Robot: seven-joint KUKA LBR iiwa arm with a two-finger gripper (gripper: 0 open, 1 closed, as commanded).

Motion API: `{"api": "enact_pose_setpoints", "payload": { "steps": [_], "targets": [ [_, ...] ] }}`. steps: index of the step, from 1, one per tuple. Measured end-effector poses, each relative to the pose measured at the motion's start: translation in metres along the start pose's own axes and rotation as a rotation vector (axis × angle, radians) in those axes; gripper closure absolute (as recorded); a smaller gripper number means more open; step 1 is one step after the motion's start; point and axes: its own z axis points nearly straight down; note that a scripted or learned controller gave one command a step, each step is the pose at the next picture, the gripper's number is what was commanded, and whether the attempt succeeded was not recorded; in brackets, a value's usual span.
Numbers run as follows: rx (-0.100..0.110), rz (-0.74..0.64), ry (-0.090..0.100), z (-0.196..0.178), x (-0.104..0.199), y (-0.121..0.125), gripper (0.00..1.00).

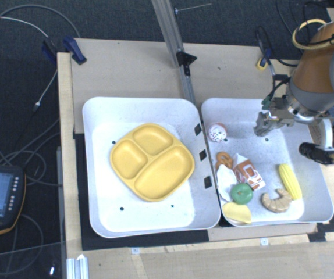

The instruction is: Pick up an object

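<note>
We judge the pick not yet made: the gripper (264,124) hangs over the bare upper part of the right bin (306,161), carrying nothing, its opening too small to tell. The toy food lies below it, a smooth yellow corn cob (290,181), a green ball (242,193), a tan croissant (276,201) and a speckled white ball (217,133), while the left bin (97,156) holds a glossy yellow divided plate (152,161).

Two white bins sit side by side on the bench. The left bin (97,156) holds a yellow divided plate (152,162). The right bin (312,173) holds a white speckled ball (217,133), a pretzel (224,160), a green apple (242,193), a corn cob (290,181) and a croissant (276,200). The gripper (266,124) hangs over the right bin's upper part.
</note>
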Motion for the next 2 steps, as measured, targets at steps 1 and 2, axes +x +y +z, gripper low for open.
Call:
{"api": "enact_pose_setpoints", "payload": {
  "steps": [1,2],
  "targets": [
    [-0.001,0.0,-0.001,-0.055,0.0,0.002,1.0],
    [0.003,-0.005,0.003,-0.068,0.058,0.009,1.0]
  ]
}}
